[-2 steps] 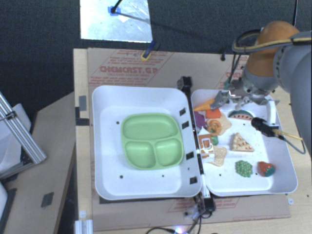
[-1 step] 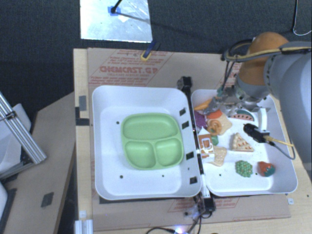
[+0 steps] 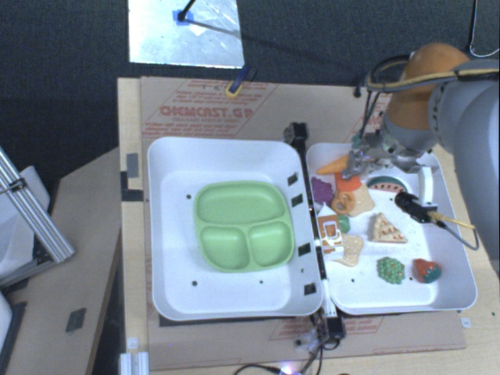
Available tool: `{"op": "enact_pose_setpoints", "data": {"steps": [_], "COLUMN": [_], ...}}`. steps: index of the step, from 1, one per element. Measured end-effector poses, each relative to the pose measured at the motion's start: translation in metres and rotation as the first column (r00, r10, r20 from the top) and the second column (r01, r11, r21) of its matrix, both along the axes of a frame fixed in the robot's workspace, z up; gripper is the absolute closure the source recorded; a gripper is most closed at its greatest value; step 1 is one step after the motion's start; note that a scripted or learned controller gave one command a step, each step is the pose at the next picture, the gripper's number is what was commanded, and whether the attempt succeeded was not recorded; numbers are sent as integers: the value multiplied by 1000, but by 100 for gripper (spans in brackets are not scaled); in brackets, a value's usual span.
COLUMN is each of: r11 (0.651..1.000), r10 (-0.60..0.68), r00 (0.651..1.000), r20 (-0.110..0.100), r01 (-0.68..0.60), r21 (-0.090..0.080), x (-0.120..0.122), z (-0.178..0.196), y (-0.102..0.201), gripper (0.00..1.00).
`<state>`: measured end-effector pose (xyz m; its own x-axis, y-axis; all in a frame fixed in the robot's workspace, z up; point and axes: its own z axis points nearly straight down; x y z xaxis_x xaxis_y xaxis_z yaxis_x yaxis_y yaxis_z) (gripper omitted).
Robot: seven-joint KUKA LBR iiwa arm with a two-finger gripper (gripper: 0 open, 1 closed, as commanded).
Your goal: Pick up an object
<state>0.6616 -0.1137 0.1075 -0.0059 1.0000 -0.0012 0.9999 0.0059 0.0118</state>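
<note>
I have the pincer (image 3: 355,165) low over the orange carrot-like toy (image 3: 334,165) at the right bin's (image 3: 462,287) far left corner, grip state unclear to me; it looks light, rigid, slick plastic, best pinched across its thick middle.

Two white bins (image 3: 168,233); one green tray (image 3: 242,225); about nine toy foods (image 3: 387,230).

Evenly and brightly lit from above, with soft, faint shadows under the green divided plate (image 3: 241,226) and along the white bin (image 3: 168,178) walls. Strong glare on the foil-like sheet (image 3: 186,23) at top. Slightly soft focus throughout, small toys grainy. Dark carpet (image 3: 55,45) nearly featureless. Arm (image 3: 453,100) at right blurred and oversized, close to the lens.
</note>
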Motion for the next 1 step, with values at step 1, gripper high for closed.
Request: {"op": "enact_pose_setpoints", "data": {"steps": [1], "r11": [1000], "r10": [-1], "r00": [1000], "r20": [-6], "r01": [1], "r21": [0], "x": [11], "z": [54], "y": [-4], "gripper": [100]}}
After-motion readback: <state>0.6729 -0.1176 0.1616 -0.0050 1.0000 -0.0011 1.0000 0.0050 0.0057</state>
